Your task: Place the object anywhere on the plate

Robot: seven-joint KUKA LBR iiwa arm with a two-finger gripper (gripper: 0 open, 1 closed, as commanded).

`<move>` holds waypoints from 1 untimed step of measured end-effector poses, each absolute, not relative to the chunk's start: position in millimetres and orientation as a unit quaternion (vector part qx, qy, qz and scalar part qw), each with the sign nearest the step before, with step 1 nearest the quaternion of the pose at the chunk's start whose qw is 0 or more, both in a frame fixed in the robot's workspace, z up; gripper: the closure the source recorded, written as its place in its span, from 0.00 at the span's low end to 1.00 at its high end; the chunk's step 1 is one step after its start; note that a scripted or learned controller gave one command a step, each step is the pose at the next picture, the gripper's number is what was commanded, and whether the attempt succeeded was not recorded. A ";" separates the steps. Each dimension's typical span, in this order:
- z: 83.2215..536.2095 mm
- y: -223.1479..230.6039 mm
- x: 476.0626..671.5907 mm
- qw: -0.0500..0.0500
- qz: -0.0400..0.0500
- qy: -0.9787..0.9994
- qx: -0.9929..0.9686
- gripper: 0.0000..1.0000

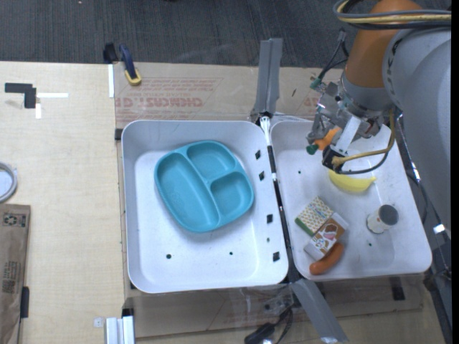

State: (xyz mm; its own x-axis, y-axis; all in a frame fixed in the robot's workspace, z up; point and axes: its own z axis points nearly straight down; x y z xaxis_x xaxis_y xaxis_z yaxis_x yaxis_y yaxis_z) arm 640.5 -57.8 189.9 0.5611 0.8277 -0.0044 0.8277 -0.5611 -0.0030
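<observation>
A blue plate (204,185) with three compartments lies in the left bin (143,264), with nothing on it. My gripper (331,143) hangs over the back left part of the right bin (401,260), under the orange-banded wrist. A small orange piece with a green end (320,142), like a toy carrot, sits right at the gripper's tip; whether it is held or just lies beneath is unclear. A yellow banana (351,183) lies just in front of the gripper.
The right bin also holds a small printed carton (315,216), a second packet (326,238), an orange sausage (326,262) and a small grey and white cylinder (381,218). A raised divider (272,185) separates the two bins. The arm covers the bin's back right corner.
</observation>
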 end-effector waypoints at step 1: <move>190.8 23.6 658.6 0.000 0.001 -0.601 -0.799 1.00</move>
State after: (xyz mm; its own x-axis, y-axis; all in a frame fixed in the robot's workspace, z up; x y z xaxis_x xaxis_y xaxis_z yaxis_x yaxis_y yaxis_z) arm 658.6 23.6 190.8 0.2777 0.9607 -0.0018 0.9607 -0.2777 -0.0014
